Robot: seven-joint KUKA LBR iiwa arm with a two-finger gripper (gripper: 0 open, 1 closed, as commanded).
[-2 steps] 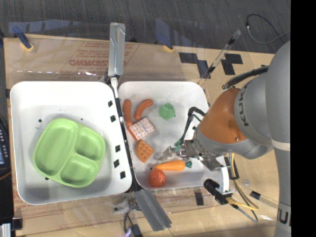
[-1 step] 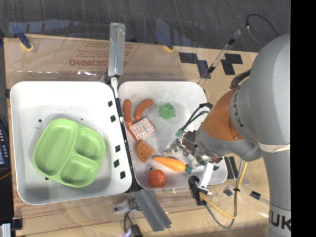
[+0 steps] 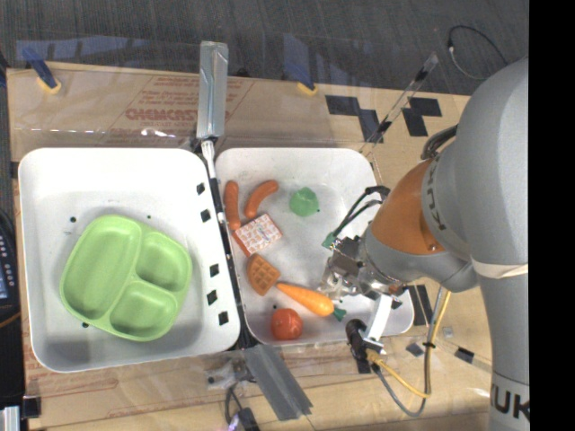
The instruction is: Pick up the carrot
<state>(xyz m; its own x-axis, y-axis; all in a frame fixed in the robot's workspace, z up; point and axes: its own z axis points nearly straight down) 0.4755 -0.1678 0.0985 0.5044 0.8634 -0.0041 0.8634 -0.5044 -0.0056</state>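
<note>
The carrot (image 3: 305,298) is orange with a green stem end and lies on the floor of the right bin (image 3: 350,164), near its front, pointing left. My gripper (image 3: 342,281) sits at the carrot's stem end, just right of it and low over the bin floor. The wrist and orange band (image 3: 404,218) cover the bin's right side.
In the right bin lie two sausages (image 3: 247,200), a pink-and-white block (image 3: 258,233), a waffle piece (image 3: 261,274), a red tomato (image 3: 287,324) and a green piece (image 3: 305,202). The left bin (image 3: 54,178) holds a green divided plate (image 3: 126,277). A cable (image 3: 404,386) hangs at the front.
</note>
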